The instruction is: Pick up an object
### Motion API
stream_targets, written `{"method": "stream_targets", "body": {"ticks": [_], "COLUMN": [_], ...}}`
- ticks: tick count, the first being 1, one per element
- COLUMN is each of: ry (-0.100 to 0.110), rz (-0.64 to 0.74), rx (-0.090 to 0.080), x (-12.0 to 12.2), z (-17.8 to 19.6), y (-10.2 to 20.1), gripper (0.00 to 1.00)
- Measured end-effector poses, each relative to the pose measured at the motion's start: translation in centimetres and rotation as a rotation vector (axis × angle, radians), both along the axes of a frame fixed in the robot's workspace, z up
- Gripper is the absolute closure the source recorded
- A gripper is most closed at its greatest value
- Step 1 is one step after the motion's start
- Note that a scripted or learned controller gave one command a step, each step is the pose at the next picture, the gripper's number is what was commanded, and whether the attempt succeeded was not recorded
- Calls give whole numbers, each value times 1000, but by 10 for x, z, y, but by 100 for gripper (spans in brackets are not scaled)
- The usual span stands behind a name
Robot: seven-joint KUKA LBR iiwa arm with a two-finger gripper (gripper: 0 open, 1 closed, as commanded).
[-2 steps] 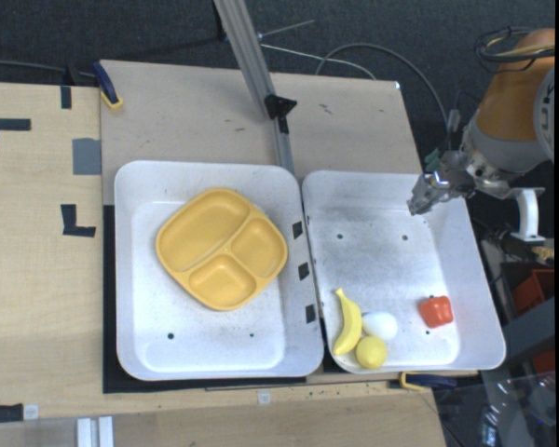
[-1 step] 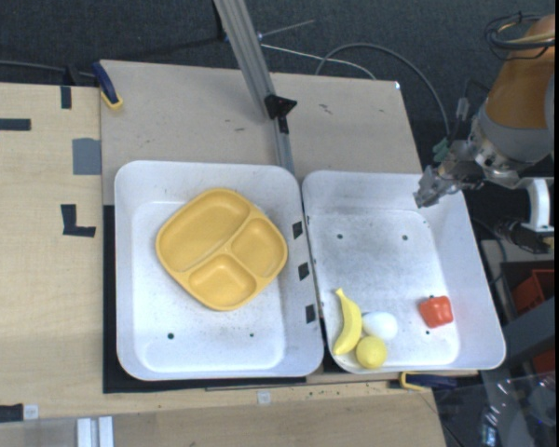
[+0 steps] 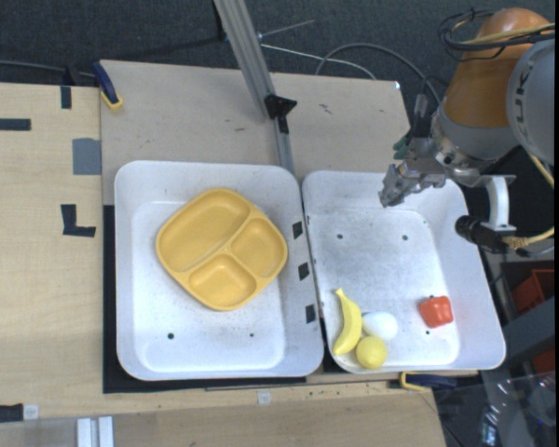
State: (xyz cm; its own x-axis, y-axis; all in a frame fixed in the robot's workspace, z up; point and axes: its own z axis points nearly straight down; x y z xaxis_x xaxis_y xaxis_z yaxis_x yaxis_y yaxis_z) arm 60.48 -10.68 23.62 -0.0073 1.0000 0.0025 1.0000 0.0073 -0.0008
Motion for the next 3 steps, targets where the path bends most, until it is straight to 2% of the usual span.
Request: {"method": "stream_targets", "body": {"ticks": [2,3], "ry": [1,3], "rz": [1,0], "rx": [0,-1], "x": [1,-3], "z": [1,-11], "y": [116,172], "gripper": [100,100]}}
